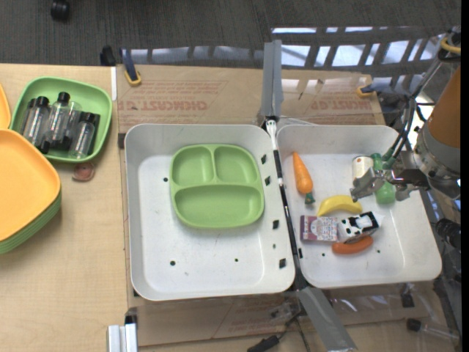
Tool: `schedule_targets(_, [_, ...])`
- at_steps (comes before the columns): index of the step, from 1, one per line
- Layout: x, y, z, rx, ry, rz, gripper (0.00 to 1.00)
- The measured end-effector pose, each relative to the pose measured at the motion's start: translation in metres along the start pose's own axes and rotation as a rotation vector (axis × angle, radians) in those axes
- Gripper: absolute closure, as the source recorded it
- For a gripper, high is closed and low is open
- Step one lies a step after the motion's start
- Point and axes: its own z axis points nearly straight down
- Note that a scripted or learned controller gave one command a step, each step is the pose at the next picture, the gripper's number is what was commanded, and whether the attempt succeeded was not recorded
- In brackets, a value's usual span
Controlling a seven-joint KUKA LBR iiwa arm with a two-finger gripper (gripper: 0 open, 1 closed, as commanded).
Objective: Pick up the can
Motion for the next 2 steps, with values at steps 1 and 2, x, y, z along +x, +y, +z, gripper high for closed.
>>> schedule_targets(1, [0.0019,0.0953,0.0399,-0.001,-0.001,-0.035,0.00])
schedule_targets(2, [0.0001,0.0954,0.0317,-0.001,-0.001,-0.031,1.00])
